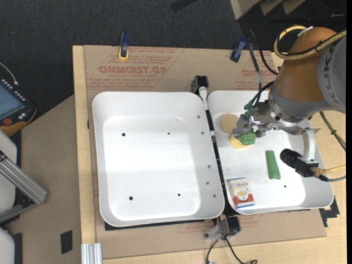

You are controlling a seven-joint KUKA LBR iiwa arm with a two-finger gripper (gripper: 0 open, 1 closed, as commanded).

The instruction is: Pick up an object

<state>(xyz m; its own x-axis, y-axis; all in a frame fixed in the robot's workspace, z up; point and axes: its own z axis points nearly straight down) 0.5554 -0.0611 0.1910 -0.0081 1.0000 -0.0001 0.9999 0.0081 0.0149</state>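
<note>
Several small things lie in the right-hand bin. Under the gripper sits a lumpy yellow-and-green object, near the bin's left wall and toward its far half. The gripper is low over this object, close enough that they seem to touch, but how the gripper is set cannot be made out from this slant, and nothing shows the object lifted.

Just beyond it, toward the far wall, rests a tan round disc. To the right, near the middle of the bin floor, lies a green bar, lengthwise front to back and apart from the others. At the near left corner lies a small printed card or packet, white with red and blue.

The arm, grey with its orange band, comes in from the right over the bin's far right part, with black cables looping around it.

Beside it, the left-hand bin is white with a few dark dots on its floor. A black strip runs between the two bins.

Both bins rest on a brown cardboard sheet with red printing, held at its far edge by two blue clamps. The sheet covers a pale bench, and dark carpet lies beyond.
</note>
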